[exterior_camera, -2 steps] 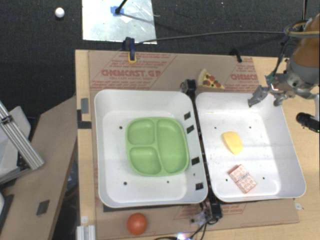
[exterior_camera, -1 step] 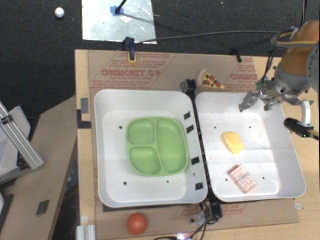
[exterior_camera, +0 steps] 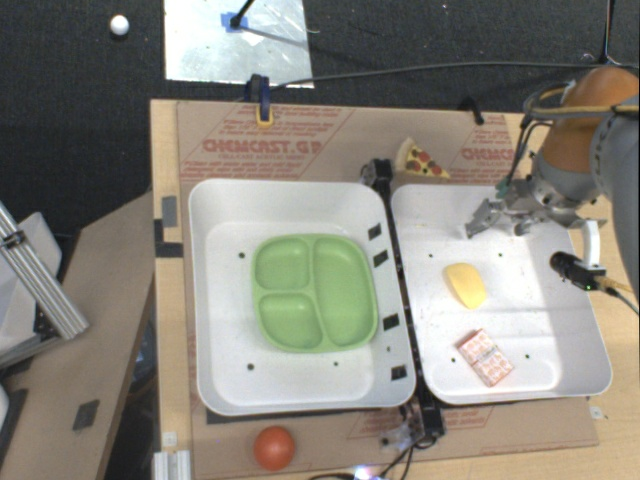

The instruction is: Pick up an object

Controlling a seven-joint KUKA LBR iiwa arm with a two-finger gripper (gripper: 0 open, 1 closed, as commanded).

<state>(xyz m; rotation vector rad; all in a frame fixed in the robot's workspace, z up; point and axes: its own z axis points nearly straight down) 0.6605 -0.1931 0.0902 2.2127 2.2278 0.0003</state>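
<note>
The arm [exterior_camera: 585, 128] reaches in from the right, its end effector [exterior_camera: 497, 218] spread wide over the right bin's [exterior_camera: 590, 358] back part, grasping nothing. A yellow block [exterior_camera: 465, 285] lies nearby below.

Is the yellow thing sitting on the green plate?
No, the yellow thing lies in the right bin, while the green plate sits in the left bin.

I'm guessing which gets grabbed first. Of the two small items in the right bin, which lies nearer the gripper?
The yellow piece. It lies mid-bin, just below the gripper, while the pink block sits farther off, near the bin's front edge.
</note>
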